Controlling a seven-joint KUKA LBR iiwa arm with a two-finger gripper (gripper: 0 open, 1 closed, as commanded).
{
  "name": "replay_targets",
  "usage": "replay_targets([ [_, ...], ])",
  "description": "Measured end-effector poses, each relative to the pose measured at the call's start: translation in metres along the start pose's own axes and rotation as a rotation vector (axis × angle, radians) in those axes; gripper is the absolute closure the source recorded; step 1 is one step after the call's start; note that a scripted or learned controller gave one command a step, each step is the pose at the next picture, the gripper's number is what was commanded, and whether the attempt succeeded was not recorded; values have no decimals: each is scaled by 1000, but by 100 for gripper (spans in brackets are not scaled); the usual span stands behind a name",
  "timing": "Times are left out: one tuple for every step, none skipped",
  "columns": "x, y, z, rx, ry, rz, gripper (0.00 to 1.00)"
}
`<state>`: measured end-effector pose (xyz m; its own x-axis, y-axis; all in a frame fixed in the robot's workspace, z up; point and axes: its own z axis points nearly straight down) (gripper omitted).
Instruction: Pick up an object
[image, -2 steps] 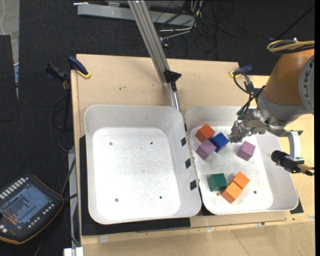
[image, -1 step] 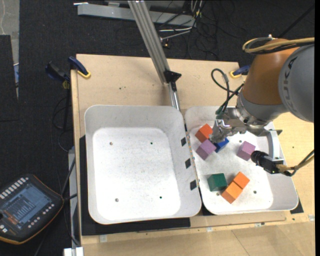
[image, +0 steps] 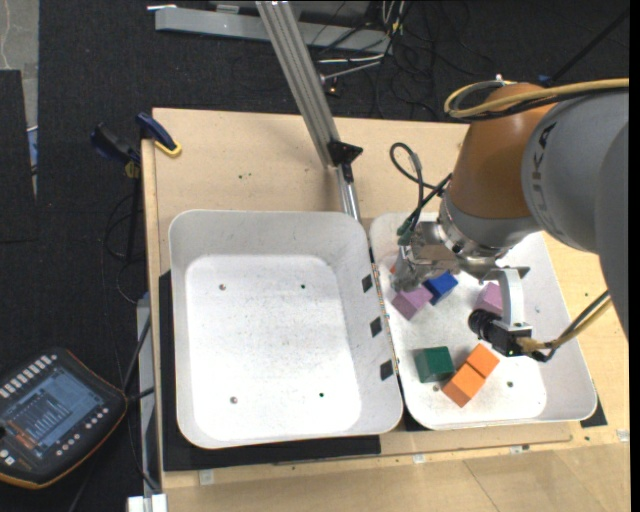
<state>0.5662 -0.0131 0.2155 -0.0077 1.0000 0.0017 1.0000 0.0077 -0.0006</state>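
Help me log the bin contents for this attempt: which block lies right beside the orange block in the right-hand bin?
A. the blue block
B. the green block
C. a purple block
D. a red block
B: the green block sits just left of the orange block near the front of the right bin, while the blue block lies farther back by the gripper.

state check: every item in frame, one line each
gripper: down in the right bin, finger state not readable
right bin: holds all the blocks
left bin: flat on the bench, beside the right bin
blue block: by the gripper, tilted
purple block: below the gripper, resting on the bin floor
pink block: partly hidden by the arm
green block: loose, flat
orange blocks: two, touching
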Motion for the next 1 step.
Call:
replay_targets([
  [55, -1, 2, -1, 1, -1, 100],
])
